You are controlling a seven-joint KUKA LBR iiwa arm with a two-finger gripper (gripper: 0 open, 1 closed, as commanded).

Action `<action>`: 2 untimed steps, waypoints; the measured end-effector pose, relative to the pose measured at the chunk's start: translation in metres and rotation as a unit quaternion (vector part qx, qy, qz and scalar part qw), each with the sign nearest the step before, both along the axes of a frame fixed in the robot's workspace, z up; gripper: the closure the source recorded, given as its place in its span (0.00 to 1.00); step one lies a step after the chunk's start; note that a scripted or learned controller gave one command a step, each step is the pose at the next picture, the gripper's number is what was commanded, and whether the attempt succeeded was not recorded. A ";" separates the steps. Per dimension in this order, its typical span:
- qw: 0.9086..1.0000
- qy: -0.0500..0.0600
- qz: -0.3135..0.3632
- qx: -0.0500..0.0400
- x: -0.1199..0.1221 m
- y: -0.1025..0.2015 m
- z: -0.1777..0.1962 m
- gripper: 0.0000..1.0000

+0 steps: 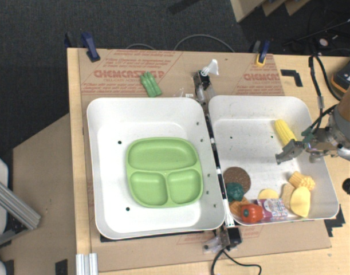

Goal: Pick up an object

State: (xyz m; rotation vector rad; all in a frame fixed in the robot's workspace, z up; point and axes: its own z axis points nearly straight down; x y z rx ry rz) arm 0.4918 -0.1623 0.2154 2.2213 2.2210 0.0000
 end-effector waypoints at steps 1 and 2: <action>1.000 0.000 0.000 -0.001 0.077 -0.037 -0.137 0.00; 1.000 -0.002 0.003 0.000 0.120 0.000 -0.130 0.00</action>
